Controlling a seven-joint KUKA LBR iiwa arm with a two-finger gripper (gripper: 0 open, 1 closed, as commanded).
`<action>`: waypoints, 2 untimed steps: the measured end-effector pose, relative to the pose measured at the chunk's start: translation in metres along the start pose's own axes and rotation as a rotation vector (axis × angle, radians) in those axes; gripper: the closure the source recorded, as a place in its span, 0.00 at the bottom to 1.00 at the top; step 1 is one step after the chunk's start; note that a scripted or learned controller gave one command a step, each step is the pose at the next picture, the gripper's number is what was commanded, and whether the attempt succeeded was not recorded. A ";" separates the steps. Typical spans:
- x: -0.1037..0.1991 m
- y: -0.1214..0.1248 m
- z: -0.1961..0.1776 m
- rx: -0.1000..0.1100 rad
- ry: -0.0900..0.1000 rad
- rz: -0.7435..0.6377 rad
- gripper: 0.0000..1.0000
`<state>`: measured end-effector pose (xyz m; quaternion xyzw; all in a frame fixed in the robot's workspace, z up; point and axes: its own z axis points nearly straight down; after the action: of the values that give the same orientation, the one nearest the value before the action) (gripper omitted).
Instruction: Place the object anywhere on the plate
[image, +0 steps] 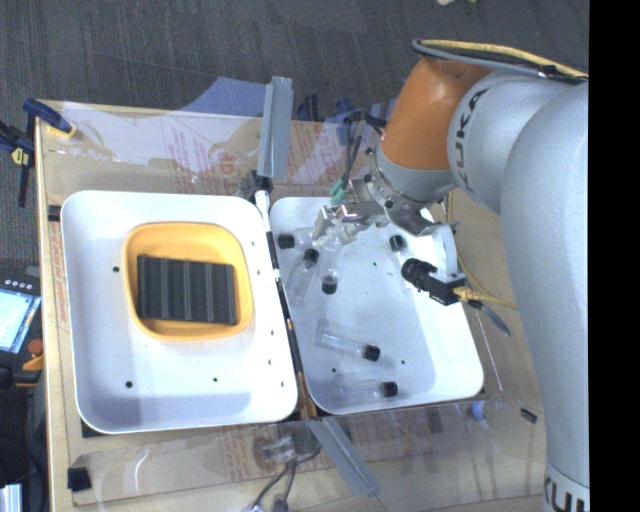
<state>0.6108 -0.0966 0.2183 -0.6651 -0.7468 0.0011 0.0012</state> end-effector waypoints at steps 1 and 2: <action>0.029 0.027 0.010 -0.002 -0.001 -0.223 1.00; 0.053 0.008 0.027 0.002 0.000 -0.390 1.00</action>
<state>0.6127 -0.0432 0.1910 -0.5079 -0.8614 0.0014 0.0020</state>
